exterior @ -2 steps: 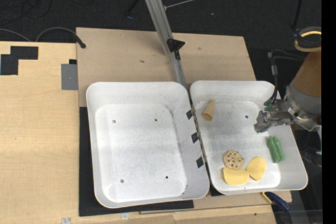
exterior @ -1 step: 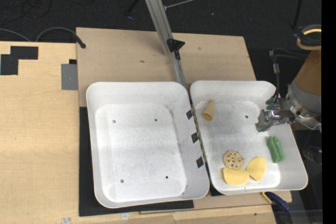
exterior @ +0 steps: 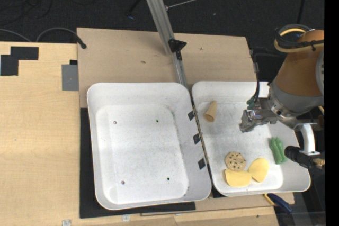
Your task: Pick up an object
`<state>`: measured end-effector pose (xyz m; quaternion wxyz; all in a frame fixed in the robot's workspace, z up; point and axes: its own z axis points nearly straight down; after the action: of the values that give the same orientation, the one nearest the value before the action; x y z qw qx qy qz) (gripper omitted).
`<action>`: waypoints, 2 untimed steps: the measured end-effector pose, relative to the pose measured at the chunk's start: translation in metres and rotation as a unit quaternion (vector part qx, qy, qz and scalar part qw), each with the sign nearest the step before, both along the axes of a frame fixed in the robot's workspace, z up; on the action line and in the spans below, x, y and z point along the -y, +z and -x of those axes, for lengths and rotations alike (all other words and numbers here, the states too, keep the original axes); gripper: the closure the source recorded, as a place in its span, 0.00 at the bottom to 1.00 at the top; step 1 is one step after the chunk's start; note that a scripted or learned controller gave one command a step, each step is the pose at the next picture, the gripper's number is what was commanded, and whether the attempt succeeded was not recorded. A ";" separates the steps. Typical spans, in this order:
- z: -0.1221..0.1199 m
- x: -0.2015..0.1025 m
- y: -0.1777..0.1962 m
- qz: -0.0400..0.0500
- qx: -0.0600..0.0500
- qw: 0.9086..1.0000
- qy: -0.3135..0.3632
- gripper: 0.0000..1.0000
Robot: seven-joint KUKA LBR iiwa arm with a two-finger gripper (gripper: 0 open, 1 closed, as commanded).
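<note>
The right bin (exterior: pixel 222 95) holds a tan cork-like cylinder (exterior: pixel 211 110) near its left wall, a round brown cookie (exterior: pixel 235 160), two yellow pieces (exterior: pixel 238 178) (exterior: pixel 259 169) at the front, and a green stick (exterior: pixel 276 150) at the right. My gripper (exterior: pixel 247 124) hangs over the middle of this bin, right of the cylinder and above the cookie. The grey wrist with its orange band (exterior: pixel 300 69) hides most of it.
The left bin (exterior: pixel 95 114) lies beside the right one, joined by black clips (exterior: pixel 196 137). A slanted metal rail (exterior: pixel 159 13) stands behind the bins. Light wood bench surface spreads to the left.
</note>
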<state>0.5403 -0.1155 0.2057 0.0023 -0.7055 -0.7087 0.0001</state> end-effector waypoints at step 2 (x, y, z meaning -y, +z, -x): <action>-0.007 -0.103 0.008 0.001 0.001 1.000 0.000 1.00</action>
<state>0.5476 -0.0128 0.2141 0.0015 -0.7057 -0.7085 0.0001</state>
